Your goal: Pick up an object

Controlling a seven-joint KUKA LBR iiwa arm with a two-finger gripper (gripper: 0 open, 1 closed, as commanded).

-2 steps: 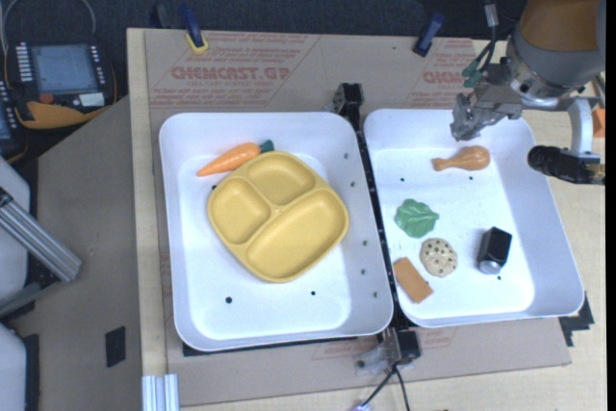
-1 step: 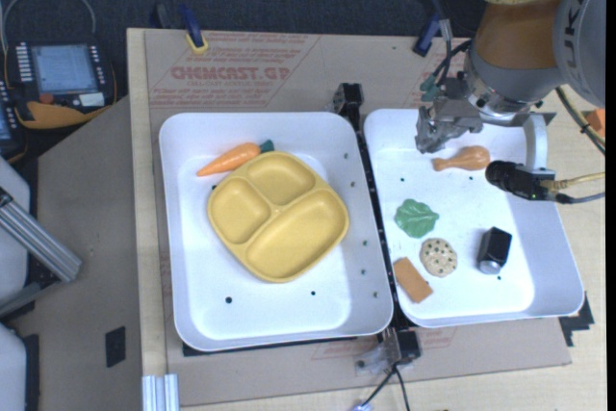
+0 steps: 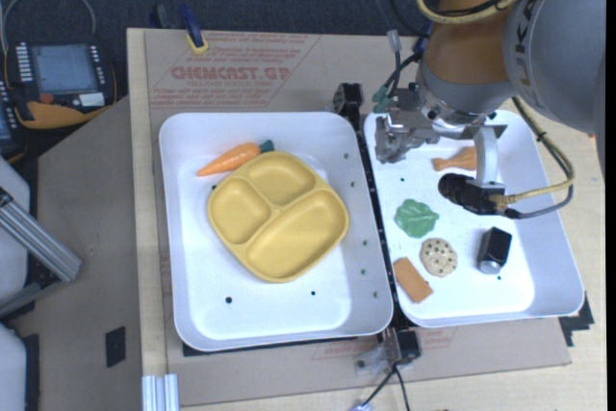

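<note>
Grey gripper hangs over the right bin at its eleven o'clock corner; whether it is clenched, I cannot tell. Below it at five o'clock lie a green leaf, cookie and cracker.

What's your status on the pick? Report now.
Gripper low over right bin, top-left corner. Nothing seen between fingers. Green leaf, cookie, black block untouched. Arm's cable crosses bin.
</note>
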